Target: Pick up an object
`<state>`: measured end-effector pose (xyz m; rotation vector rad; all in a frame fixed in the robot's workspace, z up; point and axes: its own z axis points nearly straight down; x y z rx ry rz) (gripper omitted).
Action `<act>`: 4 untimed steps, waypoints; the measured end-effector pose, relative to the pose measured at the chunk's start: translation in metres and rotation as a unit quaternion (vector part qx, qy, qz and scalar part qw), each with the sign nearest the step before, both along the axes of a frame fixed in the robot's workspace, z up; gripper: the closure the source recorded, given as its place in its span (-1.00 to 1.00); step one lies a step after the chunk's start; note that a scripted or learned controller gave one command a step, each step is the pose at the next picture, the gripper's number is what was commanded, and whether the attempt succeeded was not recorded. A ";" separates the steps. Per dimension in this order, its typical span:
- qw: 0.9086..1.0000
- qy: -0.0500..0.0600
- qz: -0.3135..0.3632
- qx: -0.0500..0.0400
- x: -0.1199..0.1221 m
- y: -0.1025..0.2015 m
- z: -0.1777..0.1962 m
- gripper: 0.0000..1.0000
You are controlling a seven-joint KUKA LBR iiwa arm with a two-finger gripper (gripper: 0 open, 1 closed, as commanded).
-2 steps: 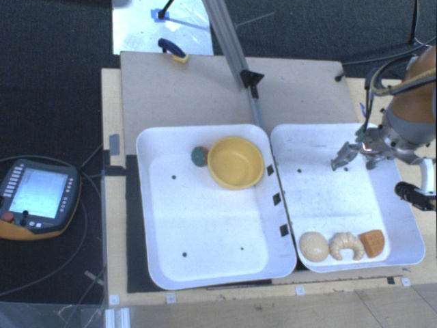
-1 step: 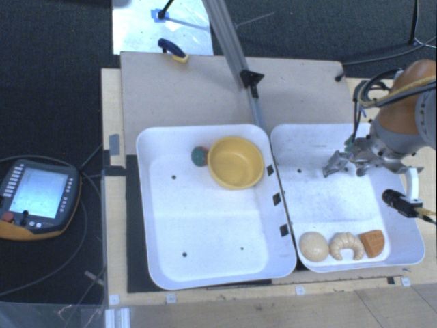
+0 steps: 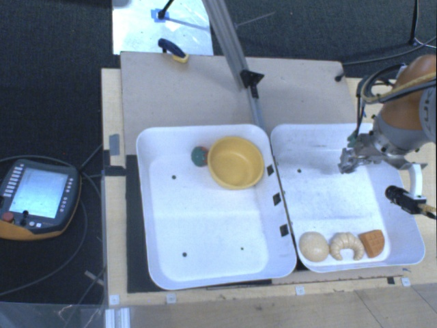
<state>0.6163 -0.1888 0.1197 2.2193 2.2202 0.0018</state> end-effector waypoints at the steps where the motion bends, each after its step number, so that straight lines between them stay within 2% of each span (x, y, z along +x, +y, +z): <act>1: 1.000 -0.001 0.000 0.000 -0.009 -0.002 0.055 1.00; 2: 1.000 -0.001 0.000 0.000 -0.008 -0.002 0.092 1.00; 3: 1.000 0.001 0.002 0.001 -0.008 0.047 0.086 1.00; 4: 1.000 0.000 0.002 0.001 -0.013 0.098 0.098 1.00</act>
